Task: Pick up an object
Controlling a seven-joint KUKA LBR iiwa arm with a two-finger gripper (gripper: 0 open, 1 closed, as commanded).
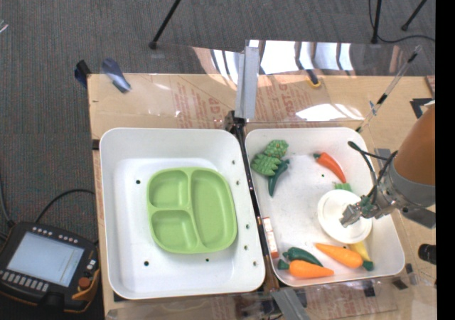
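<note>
The right bin (284, 222) holds a small white plate (335, 213), an orange carrot (330, 166) at the back, two more carrots at the front (339, 254) (308, 268), a dark green pepper (302, 254), a leafy green toy (269, 158) and a dark green pod (276, 177). A yellow piece (360, 249) peeks out beside the plate. My gripper (353, 213) hangs low over the plate's right half, reaching in from the right. Whether it touches the plate or holds anything cannot be made out.
The left bin (121, 169) carries a light green divided plate (192, 210). A metal post (247, 84) stands behind the seam between the bins. A teach pendant (46, 263) lies on the floor at lower left.
</note>
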